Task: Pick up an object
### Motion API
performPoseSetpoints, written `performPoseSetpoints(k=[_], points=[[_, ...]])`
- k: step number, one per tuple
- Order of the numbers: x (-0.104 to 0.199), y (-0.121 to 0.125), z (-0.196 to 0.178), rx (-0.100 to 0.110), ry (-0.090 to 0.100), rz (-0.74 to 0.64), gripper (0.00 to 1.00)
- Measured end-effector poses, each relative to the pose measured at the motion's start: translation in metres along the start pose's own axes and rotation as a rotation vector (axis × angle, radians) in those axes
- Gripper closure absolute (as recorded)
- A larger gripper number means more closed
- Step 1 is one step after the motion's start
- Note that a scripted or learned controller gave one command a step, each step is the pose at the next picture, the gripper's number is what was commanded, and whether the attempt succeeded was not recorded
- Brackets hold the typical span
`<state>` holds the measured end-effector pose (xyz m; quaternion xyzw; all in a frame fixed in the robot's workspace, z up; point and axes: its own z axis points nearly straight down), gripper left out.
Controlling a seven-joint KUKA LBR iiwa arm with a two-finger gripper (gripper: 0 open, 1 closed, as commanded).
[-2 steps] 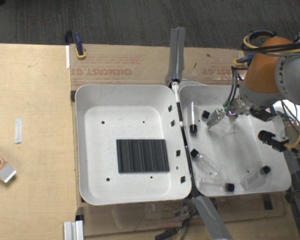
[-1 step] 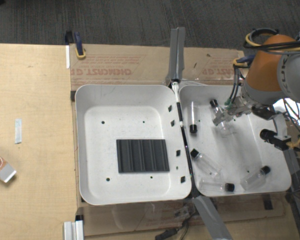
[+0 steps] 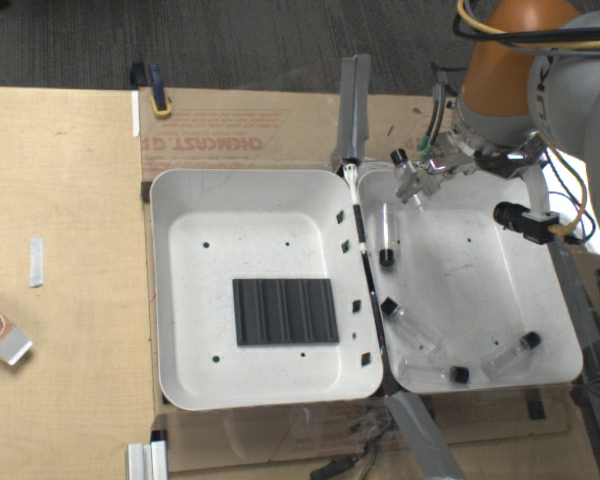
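Reaching in from the right, the grey arm with its orange band hangs over the far corner of the right bin, and its gripper sits low above the bin's back left corner, close to the divider between the two bins; whether its jaws are released or clenched cannot be told from this angle, and nothing can be made out between them. Beside it, the left bin holds a dark ribbed rectangular block lying flat near its middle. In the right bin lie several clear tubes with black caps: one upright along the left wall just below the gripper, another slanting lower down, a third near the front edge, and a fourth toward the front right corner. Outside the bins, on the tan bench at far left, rest a small wrapped item and a pale strip.
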<state>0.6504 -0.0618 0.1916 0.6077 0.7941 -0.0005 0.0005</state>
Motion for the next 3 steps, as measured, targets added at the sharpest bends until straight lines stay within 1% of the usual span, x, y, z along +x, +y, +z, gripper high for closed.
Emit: performPoseSetpoints(k=[1, 2, 3], points=[[0.038, 0.019, -0.023, 0.001, 0.0, 0.072, 1.0], [0.047, 0.005, -0.043, 0.002, 0.0, 0.114, 1.0], [0.043, 0.009, -0.04, 0.001, 0.0, 0.167, 1.0]])
